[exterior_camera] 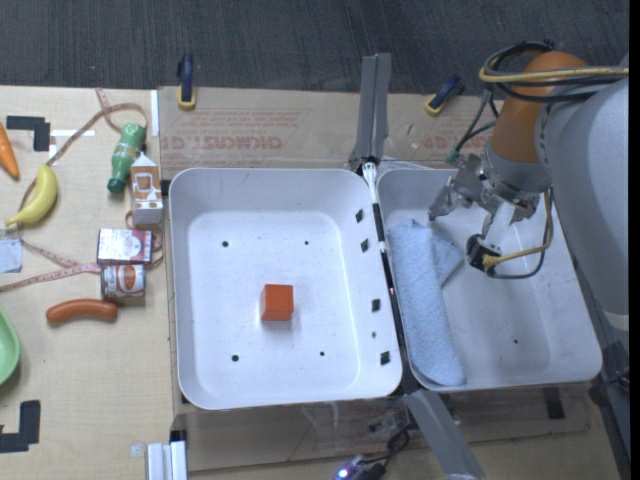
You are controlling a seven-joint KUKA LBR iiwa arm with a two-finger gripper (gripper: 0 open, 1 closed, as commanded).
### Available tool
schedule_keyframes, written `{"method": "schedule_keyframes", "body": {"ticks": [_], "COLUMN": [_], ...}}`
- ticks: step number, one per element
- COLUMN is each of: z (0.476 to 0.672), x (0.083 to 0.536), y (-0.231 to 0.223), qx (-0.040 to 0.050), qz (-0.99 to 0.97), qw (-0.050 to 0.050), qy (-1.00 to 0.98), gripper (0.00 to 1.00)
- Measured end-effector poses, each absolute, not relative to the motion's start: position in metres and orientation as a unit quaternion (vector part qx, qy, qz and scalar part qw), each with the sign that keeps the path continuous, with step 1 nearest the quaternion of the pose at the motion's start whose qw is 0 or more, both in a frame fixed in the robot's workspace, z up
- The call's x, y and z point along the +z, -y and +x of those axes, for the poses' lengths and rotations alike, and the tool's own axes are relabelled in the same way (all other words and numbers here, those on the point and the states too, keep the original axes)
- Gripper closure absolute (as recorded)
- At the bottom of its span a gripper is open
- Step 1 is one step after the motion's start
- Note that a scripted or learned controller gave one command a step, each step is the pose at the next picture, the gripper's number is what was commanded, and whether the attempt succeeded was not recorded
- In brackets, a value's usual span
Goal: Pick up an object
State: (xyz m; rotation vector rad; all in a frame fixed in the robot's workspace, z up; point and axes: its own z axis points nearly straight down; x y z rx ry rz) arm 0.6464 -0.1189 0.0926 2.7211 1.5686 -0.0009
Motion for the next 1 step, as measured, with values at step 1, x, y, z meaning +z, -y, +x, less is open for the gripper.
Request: {"method": "schedule_keyframes", "body": {"ticks": [1], "z": [0.6074], "x": [0.1678], "y": [0.1508], "qx": [-0.0009], "qz": [0.846], "qw": [0.0], "qy": [-0.533], "gripper": [0.0]}}
